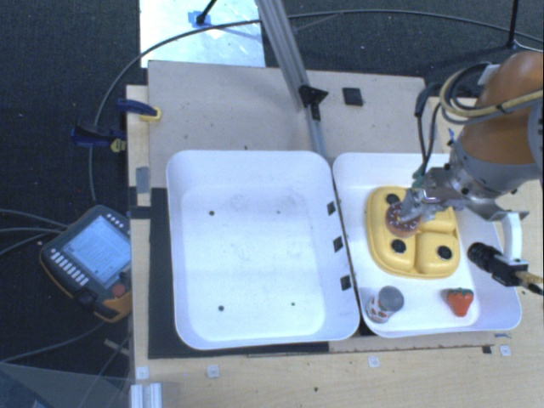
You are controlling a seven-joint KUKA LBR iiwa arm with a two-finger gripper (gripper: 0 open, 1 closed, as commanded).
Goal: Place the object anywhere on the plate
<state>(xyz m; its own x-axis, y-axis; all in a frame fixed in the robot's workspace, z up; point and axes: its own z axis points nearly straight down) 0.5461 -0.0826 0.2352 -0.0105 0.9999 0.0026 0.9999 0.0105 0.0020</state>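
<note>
A yellow plate [429, 249] with several compartments and dark holes lies in the right white bin [357, 181]. My gripper [406, 213] hangs over the plate's left part, reaching in from the right. A small round, brown-pink speckled object [397, 221] sits right at the gripper's tip, over the plate's upper left compartment. From this angle I cannot tell whether the object is held or rests on the plate.
A small can with a grey lid [387, 303] stands at the right bin's front left corner. A red strawberry [460, 301] lies near its front right. The left white bin [251, 245] adjoins. A black part [493, 262] juts in at the right rim.
</note>
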